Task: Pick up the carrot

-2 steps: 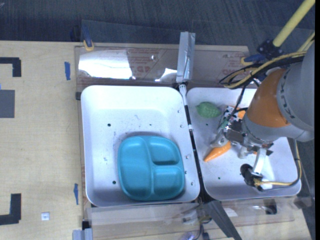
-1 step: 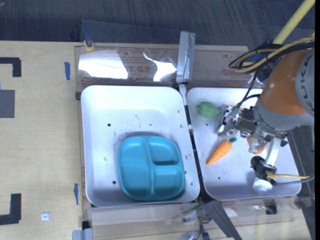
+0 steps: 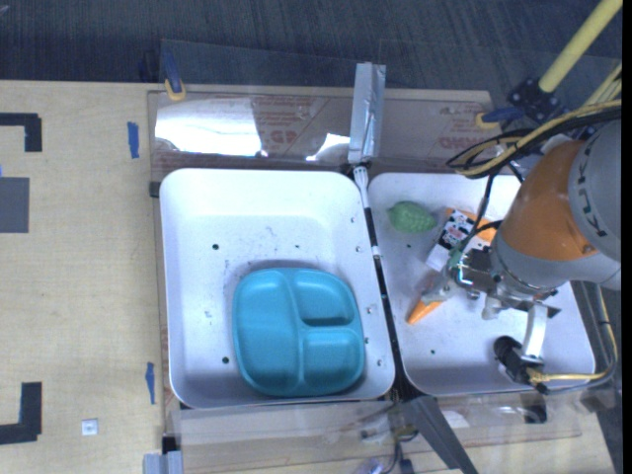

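The carrot (image 3: 424, 311) lies in the right bin (image 3: 563, 358), near its left wall, with only its orange lower end showing. My gripper (image 3: 436, 286) reaches in from the right and sits right over the carrot's upper end, hiding it. The view does not show whether the carrot is held.
A green leafy item (image 3: 412, 215) lies at the back of the right bin. A small white, black and orange object (image 3: 455, 229) and a white piece (image 3: 438, 258) sit just behind the gripper. The left bin (image 3: 197, 215) holds a blue divided plate (image 3: 296, 332).
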`<state>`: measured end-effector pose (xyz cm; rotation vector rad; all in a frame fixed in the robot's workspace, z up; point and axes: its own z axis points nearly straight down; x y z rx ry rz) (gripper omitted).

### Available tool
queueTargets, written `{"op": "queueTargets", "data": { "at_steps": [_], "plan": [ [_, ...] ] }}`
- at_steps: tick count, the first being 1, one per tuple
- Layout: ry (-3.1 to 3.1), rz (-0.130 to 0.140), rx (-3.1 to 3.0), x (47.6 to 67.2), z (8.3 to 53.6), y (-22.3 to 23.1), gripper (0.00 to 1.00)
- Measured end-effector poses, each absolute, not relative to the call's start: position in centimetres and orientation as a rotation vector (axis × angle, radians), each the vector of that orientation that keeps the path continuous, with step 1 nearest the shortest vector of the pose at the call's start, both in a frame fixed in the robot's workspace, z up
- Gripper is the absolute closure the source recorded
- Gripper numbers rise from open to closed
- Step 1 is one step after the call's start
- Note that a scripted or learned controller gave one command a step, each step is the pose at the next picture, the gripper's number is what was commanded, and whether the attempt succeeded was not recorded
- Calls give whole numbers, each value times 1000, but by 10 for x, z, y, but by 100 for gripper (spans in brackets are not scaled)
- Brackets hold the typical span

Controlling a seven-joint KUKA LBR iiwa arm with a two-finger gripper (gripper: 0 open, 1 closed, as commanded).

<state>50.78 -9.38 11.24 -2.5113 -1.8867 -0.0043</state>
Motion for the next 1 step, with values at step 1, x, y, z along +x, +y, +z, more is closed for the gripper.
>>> {"op": "queueTargets", "data": {
  "at_steps": [1],
  "plan": [
    [-1870,-4,-2526,533,87,-94,0]
  ]
}}
